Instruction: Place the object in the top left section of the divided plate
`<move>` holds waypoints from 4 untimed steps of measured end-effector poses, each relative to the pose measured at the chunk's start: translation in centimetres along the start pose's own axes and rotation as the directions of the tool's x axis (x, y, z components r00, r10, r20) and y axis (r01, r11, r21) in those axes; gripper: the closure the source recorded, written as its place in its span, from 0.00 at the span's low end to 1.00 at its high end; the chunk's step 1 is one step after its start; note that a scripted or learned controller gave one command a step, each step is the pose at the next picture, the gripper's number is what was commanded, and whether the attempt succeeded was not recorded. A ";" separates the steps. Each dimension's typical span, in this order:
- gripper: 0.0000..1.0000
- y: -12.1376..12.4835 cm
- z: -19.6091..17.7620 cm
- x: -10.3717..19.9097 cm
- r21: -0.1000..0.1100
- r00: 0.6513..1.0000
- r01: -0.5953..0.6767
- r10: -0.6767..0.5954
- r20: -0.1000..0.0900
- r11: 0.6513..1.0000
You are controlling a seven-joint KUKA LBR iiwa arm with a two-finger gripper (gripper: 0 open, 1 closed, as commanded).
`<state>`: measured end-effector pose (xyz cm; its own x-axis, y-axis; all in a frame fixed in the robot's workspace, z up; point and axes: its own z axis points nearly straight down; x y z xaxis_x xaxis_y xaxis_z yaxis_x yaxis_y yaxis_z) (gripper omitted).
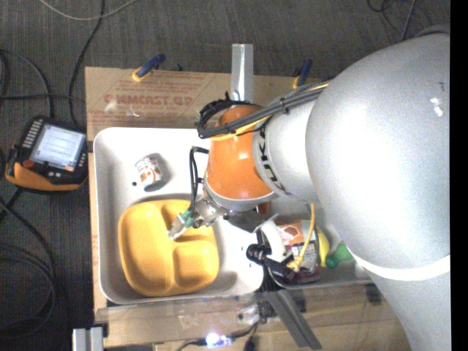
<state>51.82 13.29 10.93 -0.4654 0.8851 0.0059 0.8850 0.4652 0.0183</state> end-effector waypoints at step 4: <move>1.00 -12.3 -7.7 -16.1 0.014 0.772 -0.636 0.636 0.020 0.772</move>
<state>48.29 -6.78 18.29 0.2038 0.9790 -0.0038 0.9790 -0.2038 -0.0037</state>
